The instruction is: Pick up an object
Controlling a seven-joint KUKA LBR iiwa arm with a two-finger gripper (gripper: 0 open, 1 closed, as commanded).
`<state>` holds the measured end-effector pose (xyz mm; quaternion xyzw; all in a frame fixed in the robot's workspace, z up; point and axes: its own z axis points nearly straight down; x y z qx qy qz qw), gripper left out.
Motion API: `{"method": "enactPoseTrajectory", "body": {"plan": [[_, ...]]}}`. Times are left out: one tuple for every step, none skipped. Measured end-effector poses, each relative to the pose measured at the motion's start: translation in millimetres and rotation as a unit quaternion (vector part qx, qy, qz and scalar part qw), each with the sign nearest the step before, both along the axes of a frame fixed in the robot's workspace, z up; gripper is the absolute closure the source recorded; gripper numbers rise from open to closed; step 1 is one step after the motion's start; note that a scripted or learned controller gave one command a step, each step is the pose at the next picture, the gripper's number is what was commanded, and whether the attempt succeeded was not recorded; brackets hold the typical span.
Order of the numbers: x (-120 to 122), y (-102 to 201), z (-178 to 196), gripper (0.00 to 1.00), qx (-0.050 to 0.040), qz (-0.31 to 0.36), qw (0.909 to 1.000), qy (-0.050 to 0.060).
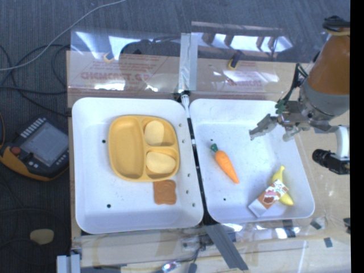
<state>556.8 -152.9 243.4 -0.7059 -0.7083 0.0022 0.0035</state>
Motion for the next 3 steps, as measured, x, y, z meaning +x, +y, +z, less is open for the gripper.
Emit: {"method": "enactPoseTrajectory", "body": {"plan": [[6, 59, -111, 0.0, 0.0, 0.023, 0.9997, 0.001], [6, 50, -155, 0.0, -0.001, 0.003, 1.0, -0.006], [6, 50, -148, 1.0, -0.0002, 0.003, 1.0, -0.005]]}}
